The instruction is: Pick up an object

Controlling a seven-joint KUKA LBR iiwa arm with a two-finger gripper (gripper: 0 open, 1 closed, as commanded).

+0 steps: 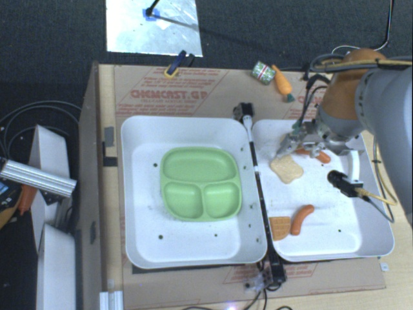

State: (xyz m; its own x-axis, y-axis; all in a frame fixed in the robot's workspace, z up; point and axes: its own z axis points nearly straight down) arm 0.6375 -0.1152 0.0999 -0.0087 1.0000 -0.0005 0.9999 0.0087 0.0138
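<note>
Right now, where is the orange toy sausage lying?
The orange toy sausage lies in the right white bin, toward its front edge, just right of a tan square cracker piece and below the pale bread slice.

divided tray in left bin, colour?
Light green divided tray, seen in the camera view.

My arm (386, 99): thick rounded grey casing, smooth matte shell. Orange band (341, 95) above wrist, broad and glossy, dome-shaped top. Thin black cables (312, 86) loop beside band, run down toward wrist. My gripper (293, 141): small metallic grey assembly, slim and angular, much narrower than arm body. Finger detail too small to tell.
</note>
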